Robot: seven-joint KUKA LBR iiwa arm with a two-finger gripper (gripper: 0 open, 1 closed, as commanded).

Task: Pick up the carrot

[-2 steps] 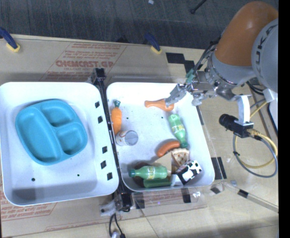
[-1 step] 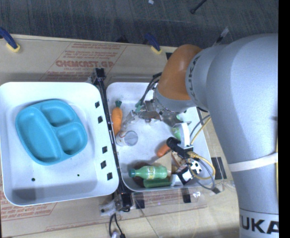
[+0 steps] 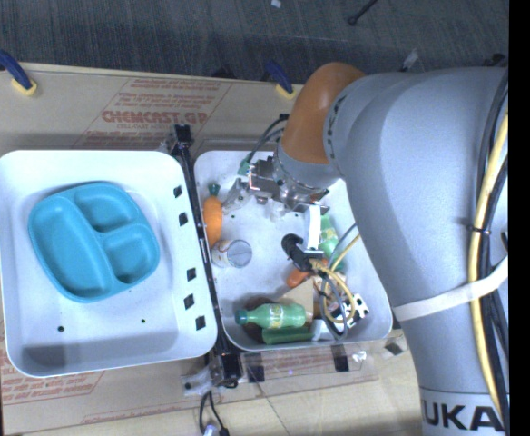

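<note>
Left bin (image 3: 11, 334): a blue divided plate (image 3: 91, 239) is being held in it, nothing else. Right bin (image 3: 367, 305): the carrot (image 3: 212, 218) is lying against the left wall, at mid-depth, pointing near to far. A small round metal lid (image 3: 238, 253) is sitting just beside it on the near right, and a green bottle (image 3: 274, 316) is lying along the near wall. The gripper (image 3: 269, 187) is being hung over the far middle of this bin, just right of the carrot and not on it. Nothing is being gripped; spread or closed cannot be told, as it is being hidden by the wrist.

Risks, as judged: the wall is likely being struck if the descent is made too far left. The carrot could be rolled or squeezed out against the wall. The lid could be caught instead. Loose cables (image 3: 333, 289) could be snagged on clutter at the right.

Surface: the bins are being carried on a brown board (image 3: 147, 107) clamped at the far edge. Dark floor (image 3: 156, 16) is lying beyond.
</note>
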